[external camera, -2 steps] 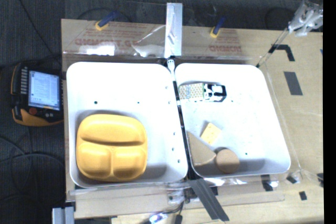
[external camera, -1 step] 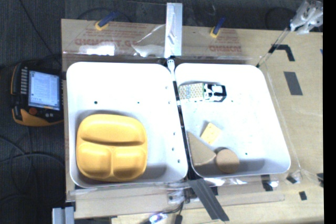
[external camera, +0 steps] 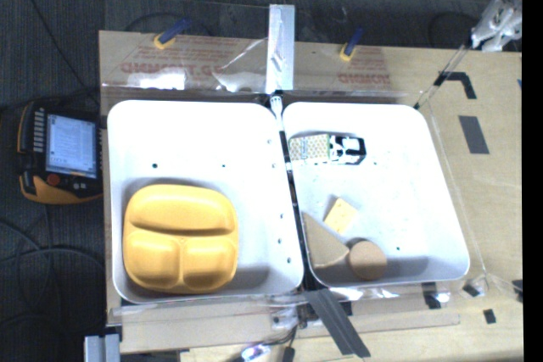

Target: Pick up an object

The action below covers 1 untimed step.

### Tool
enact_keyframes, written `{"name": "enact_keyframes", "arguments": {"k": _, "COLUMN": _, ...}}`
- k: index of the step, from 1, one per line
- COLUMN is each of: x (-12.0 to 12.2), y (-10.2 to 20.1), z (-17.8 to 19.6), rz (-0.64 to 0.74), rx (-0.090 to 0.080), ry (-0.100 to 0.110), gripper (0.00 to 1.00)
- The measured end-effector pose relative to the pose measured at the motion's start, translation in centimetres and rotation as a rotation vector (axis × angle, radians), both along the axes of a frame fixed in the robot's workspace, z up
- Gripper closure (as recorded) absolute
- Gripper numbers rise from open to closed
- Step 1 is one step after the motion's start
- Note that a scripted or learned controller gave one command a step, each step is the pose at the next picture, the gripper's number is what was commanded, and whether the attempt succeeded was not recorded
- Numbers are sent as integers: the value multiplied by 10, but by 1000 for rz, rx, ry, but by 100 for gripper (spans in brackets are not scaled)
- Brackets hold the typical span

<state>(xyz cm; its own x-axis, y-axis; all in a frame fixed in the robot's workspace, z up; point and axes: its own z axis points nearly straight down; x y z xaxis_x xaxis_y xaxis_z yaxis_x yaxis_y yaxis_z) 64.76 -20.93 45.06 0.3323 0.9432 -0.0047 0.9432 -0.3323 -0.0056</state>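
Observation:
A big yellow moulded block [external camera: 180,237] lies in the front of the left bin [external camera: 195,127]. The right bin [external camera: 424,182] holds a flat patterned packet with a black and white end [external camera: 327,148] near its back left. A small pale yellow piece [external camera: 340,215] lies closer to the front. By the front wall sit a brown wedge [external camera: 325,248] and a tan round piece [external camera: 366,258], side by side and touching.
An orange-edged handheld screen [external camera: 64,153] lies on the dark floor left of the bench. A metal post [external camera: 281,47] stands behind the seam between the bins. A white fixture [external camera: 496,21] is at the bench's far right corner.

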Motion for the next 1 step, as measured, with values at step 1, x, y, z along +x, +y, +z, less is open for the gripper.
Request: {"name": "enact_keyframes", "arguments": {"k": 1, "x": 1, "y": 0, "z": 9, "rz": 1, "rx": 1, "ry": 1, "gripper": 100}}
